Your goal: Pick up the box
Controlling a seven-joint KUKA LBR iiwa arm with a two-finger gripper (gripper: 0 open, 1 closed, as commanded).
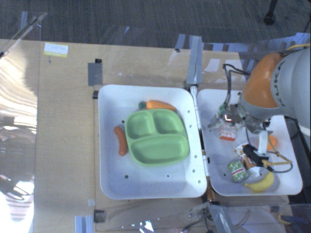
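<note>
Pincer (227,123) hung low over the right bin (286,188), at the bin's 10 o'clock part, right over a small white and red box (228,131). I could not tell if the box was in its grip or just lying under it, so its state stayed unclear. The grey arm (291,89) with its orange band (260,86) came in from 3 o'clock and bent down to that spot.

The box sat in the right bin, near the wall between the two bins. At 5 o'clock from the box lay a green and white packet (236,171), and a banana (260,183) lay just beside it, near the bin's 6 o'clock edge. A small orange thing (272,141) peeked out at 3 o'clock from the box, partly hidden by the arm's parts. Black and yellow cables (272,163) looped over that side of the bin.

The left bin (109,178) held a green tray (156,137) with three parts, in its middle. A carrot (160,105) touched the tray at 12 o'clock. A sausage (121,141) lay at the tray's 9 o'clock, just beside it.

Both bins stood side by side on the wooden tabletop (63,130). A yellow tag (56,49) was stuck on the tabletop at 10 o'clock, far from the bins.
</note>
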